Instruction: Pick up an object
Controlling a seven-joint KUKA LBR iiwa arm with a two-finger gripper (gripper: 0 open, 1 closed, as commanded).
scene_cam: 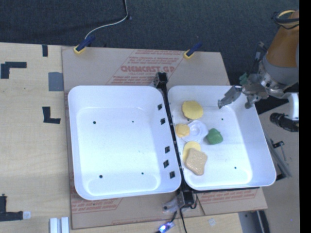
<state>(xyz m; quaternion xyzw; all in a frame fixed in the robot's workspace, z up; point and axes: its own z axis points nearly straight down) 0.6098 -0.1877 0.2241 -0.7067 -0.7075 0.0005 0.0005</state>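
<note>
The right bin [250, 152] holds several small items: a round yellow piece [193, 109], a smaller yellow piece [182, 130], a pale clear item [197, 128], a green piece [213, 137] and a tan bread-like slab [196, 162] lying partly on another yellow piece [190, 146]. My gripper [238, 101] hangs over the bin's far right corner, above and to the right of the green piece. Its fingers [227, 99] are spread open, with nothing between them.
The left bin [116, 144] sits beside the right one, with a black divider clip strip [165, 125] between them. Both rest on a cardboard sheet [146, 69] held by blue and yellow clamps. A cable runs along the dark floor behind.
</note>
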